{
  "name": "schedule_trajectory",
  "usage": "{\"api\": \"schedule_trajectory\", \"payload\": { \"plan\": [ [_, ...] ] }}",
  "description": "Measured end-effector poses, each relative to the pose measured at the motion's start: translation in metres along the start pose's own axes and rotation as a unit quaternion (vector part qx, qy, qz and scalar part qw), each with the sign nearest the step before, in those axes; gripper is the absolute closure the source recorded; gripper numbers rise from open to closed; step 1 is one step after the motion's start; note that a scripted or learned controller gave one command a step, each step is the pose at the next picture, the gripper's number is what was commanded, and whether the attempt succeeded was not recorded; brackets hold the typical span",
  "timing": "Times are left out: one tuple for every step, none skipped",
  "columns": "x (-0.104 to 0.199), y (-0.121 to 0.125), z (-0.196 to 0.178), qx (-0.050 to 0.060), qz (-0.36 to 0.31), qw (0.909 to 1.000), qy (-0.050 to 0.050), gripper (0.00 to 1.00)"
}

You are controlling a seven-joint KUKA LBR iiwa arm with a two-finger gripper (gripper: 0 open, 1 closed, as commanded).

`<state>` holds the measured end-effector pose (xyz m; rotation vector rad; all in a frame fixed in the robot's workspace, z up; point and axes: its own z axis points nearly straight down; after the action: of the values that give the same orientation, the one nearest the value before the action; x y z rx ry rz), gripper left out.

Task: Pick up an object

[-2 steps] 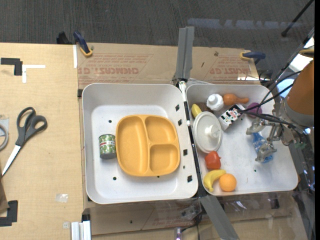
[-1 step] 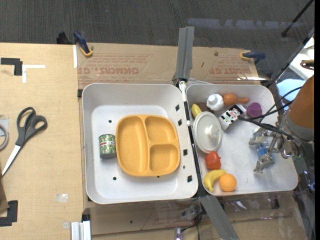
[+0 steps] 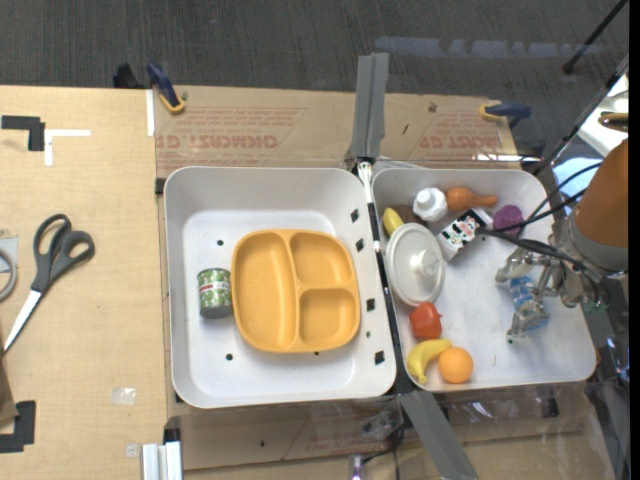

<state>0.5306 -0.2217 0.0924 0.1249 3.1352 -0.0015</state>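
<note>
My gripper (image 3: 519, 298) hangs low over the right part of the right bin (image 3: 560, 363), on the arm that comes in from the right. A small blue thing (image 3: 521, 291) shows right at the gripper; whether it is gripped is unclear. To the gripper's left lie a white round bowl (image 3: 417, 265), a red pepper (image 3: 426, 320), a banana (image 3: 424, 357) and an orange (image 3: 456, 365). At the bin's far side sit a white bottle (image 3: 430, 204), an orange carrot-like toy (image 3: 470, 198), a purple piece (image 3: 508, 215) and a black-and-white carton (image 3: 460, 234).
The left bin (image 3: 190, 368) holds a yellow divided plate (image 3: 297, 290) and a green can (image 3: 214, 292) beside it. A small yellow item (image 3: 392, 220) leans at the divider. Scissors (image 3: 50, 258) lie on the bench at the far left. Cables (image 3: 540, 218) trail over the right bin's far right corner.
</note>
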Motion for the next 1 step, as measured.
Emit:
{"api": "schedule_trajectory", "payload": {
  "plan": [
    [0.0186,-0.0001,0.0001,-0.001,0.041,0.9991,0.001,0.00]
  ]
}}
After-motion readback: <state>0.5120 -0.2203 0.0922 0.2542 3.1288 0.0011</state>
